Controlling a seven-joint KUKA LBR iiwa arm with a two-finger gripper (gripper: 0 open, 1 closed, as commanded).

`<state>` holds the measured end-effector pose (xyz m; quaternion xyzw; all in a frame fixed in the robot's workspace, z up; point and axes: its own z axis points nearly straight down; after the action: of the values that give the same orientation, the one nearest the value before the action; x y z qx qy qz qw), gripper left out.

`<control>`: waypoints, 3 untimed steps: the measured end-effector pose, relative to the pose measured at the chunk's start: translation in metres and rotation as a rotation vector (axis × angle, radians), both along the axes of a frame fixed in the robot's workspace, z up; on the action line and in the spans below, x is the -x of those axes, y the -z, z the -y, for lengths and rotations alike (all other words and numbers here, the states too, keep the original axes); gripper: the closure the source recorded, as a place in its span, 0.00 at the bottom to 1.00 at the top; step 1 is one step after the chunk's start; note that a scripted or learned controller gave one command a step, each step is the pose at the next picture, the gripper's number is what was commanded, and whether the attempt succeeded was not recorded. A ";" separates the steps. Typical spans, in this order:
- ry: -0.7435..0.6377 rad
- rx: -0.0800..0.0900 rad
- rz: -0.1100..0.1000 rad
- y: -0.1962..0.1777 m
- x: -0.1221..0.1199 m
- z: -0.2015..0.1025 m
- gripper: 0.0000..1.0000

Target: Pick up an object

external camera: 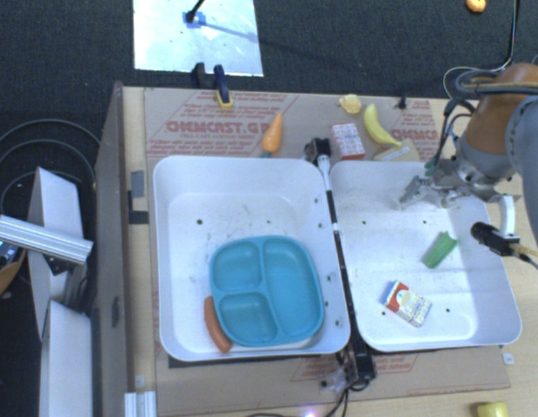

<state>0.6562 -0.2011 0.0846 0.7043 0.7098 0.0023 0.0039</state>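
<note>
Hovering over the right bin (477, 333) near its far rim, the end effector (418, 191) has its fingers spread and nothing between them. No pick is made yet: the green block (440, 250) and carton (405, 302) lie nearer in that bin, untouched.

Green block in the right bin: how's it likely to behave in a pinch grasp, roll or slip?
The green block looks flat-faced and elongated, so it probably won't roll. It lies at an angle on the bare floor of the right bin, apart from the small carton, so a push would likely slide it freely. It looks small and probably light; smooth faces might slip.
</note>
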 end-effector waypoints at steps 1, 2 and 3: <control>0.009 -0.002 -0.012 0.000 0.062 0.006 0.00; -0.001 0.000 0.001 -0.002 -0.008 -0.007 0.00; 0.007 0.000 -0.007 0.000 0.005 0.006 0.00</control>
<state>0.6517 -0.2073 0.0849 0.7068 0.7074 0.0001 0.0015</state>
